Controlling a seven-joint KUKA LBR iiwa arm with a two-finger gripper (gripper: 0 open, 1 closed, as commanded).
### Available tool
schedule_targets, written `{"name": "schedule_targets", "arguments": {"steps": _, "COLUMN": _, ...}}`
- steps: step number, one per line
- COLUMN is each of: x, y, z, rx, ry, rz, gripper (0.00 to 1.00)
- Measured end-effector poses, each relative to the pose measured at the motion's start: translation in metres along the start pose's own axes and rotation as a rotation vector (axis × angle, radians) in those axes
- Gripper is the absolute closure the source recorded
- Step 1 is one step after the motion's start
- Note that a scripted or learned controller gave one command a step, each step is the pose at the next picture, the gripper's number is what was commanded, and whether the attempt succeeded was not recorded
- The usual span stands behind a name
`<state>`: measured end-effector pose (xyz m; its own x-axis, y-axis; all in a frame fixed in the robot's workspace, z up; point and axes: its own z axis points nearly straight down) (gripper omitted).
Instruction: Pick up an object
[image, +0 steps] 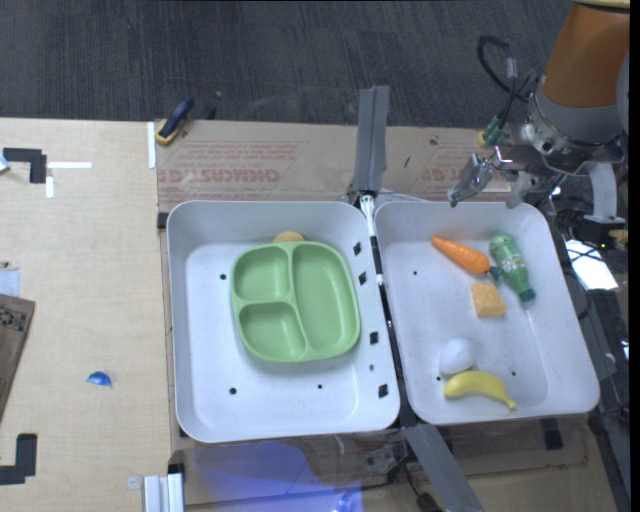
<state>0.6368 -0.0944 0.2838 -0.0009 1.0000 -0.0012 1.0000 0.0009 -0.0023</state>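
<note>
Beside the carrot — green bottle, sponge — touching.

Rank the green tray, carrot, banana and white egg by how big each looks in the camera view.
1. green tray, by far the largest
2. banana and carrot, too alike in apparent length to rank
3. white egg, smallest

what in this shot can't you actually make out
- Yellowish object in the left bin: camera view, the green divided plate covers nearly all of it, so its identity is unclear.
- Arm: camera view, cut off by the top and right edges.
- Claw above the right bin: camera view, too small and cluttered by cables to read its state.
- Small blue item on the bench: too tiny to identify.
</note>
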Motion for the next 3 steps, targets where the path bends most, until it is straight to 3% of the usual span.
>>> {"name": "schedule_targets", "arguments": {"steps": 1, "x": -0.042, "y": -0.004, "z": 0.086, "rx": 0.000, "ry": 0.000, "rz": -0.043, "gripper": 0.00}}
{"name": "schedule_targets", "arguments": {"steps": 2, "x": -0.073, "y": 0.017, "z": 0.191, "rx": -0.005, "ry": 0.000, "rz": -0.175, "gripper": 0.00}}
{"name": "schedule_targets", "arguments": {"steps": 3, "x": -0.074, "y": 0.015, "z": 0.184, "rx": 0.004, "ry": 0.002, "rz": -0.173, "gripper": 1.00}}
